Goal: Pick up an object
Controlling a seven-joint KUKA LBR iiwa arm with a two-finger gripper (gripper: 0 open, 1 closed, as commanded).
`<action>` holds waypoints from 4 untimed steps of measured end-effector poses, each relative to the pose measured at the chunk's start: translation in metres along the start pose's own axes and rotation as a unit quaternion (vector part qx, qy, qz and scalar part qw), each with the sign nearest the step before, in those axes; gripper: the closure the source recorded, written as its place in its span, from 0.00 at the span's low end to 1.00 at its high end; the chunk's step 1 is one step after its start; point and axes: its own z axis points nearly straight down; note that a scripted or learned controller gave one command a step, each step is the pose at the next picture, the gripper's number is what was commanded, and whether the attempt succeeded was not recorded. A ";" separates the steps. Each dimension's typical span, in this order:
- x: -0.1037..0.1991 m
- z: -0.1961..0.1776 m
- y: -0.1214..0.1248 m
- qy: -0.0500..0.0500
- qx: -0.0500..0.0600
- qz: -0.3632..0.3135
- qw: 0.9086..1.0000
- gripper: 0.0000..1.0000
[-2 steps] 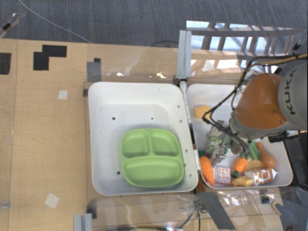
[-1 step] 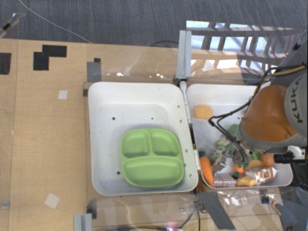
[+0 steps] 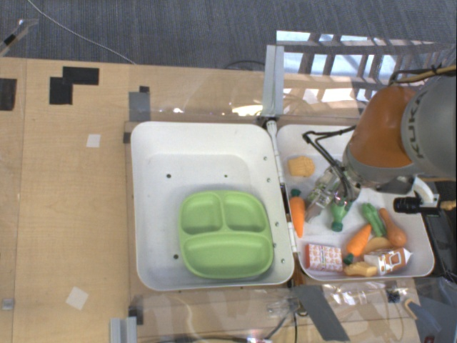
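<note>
My gripper [image 3: 323, 197] reaches down into the right bin [image 3: 284, 143] from under the grey and orange arm. Its metal fingers hang just right of an orange carrot [image 3: 296, 216] that lies along the bin's left wall. A green item [image 3: 337, 216] lies right below the fingertips. I see nothing held between the fingers. A tan bread-like piece [image 3: 301, 166] sits above the gripper, toward the back.
The left bin [image 3: 150, 156] holds a green divided plate [image 3: 226, 234]. Along the right bin's front lie a red and white packet [image 3: 323, 256], another carrot [image 3: 358, 241], a green vegetable [image 3: 373, 219], a sausage [image 3: 392, 227] and a small carton [image 3: 388, 261].
</note>
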 end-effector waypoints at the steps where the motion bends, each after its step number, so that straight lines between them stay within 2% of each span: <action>1: 0.024 -0.001 -0.012 -0.001 0.000 0.031 1.000 0.00; 2: 0.052 -0.002 -0.028 -0.003 -0.001 0.088 0.996 0.00; 3: 0.067 -0.003 -0.036 -0.003 -0.002 0.158 0.987 0.00; 4: -0.040 0.002 0.019 0.002 0.001 0.181 0.983 0.00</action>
